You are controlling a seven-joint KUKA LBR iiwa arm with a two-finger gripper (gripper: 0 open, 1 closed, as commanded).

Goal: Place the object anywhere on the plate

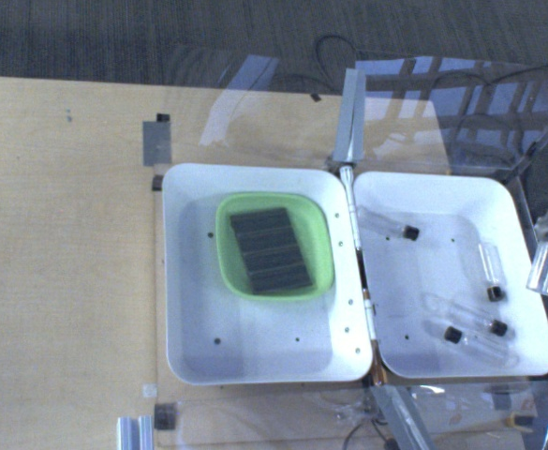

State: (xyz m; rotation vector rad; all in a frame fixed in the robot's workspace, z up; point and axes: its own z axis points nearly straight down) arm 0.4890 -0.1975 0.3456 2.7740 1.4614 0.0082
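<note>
A green square plate [322, 251] sits in the left bin [255, 354], toward its back. A dark grey ridged block [271, 250] lies flat on the plate, near its middle. Several clear tubes with black caps lie loose in the right bin [414, 279]: one at the back left [387, 224], one at the right [489, 262] and two at the front right [475, 343]. At the view's right edge, just outside the right bin, a pale grey piece that looks like part of my gripper [543, 268] hangs apart from all these things.
A metal divider post [350, 120] stands behind the seam between the bins. Dark frame bars and cables [498, 111] lie behind the right bin. Bare wooden bench [58, 251] spreads to the left.
</note>
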